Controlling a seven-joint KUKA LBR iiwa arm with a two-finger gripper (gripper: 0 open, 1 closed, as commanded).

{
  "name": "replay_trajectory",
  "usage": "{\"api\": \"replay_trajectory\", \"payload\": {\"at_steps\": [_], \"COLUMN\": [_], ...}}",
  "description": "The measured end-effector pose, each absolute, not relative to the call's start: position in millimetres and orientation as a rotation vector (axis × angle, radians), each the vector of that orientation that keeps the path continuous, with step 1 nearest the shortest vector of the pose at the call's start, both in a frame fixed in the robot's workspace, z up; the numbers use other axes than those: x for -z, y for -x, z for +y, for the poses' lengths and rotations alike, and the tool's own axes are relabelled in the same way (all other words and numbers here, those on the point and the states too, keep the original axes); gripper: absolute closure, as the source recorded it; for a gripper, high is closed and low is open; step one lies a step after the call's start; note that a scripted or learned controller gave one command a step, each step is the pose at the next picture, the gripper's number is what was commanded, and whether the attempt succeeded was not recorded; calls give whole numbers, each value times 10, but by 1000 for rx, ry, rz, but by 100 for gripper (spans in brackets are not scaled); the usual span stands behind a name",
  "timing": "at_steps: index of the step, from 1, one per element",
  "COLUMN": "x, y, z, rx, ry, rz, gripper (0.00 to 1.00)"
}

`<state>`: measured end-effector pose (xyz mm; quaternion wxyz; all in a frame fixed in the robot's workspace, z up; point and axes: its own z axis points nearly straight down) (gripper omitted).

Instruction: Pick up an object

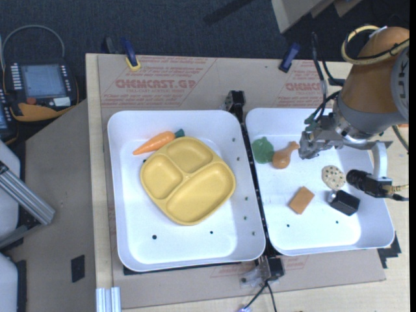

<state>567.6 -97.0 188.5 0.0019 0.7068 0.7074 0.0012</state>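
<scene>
Claw (309,143) sits low in right bin (364,236), grip state indeterminate. Smooth tan pear-shaped object (284,156) lies just left of claw, beside rounded green piece (262,149).

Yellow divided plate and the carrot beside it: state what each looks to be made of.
Yellow divided plate: probably moulded plastic, with a smooth, faintly glossy surface, even colour and soft rounded compartment ridges. Carrot: likely a plastic toy, uniform orange with a dull sheen and a small green stub, though rubber or foam can't be ruled out.

Arm reaching from right, claw (308,145) lowered, perhaps slightly tilted.
</scene>
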Motion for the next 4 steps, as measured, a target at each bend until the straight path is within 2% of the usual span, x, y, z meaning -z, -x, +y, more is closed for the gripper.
{"api": "replay_trajectory", "payload": {"at_steps": [1, 2, 3, 4], "x": [-2227, -2152, -2199, -2227], "y": [-5688, -5694, -5856, -5877], "z": [-971, -470, -7, 430], "rx": [-5, 0, -4, -4], "ry": [-2217, -2218, -2215, -2215], "rz": [2219, 2228, 2226, 2227], "gripper": [100, 100, 100, 100]}}
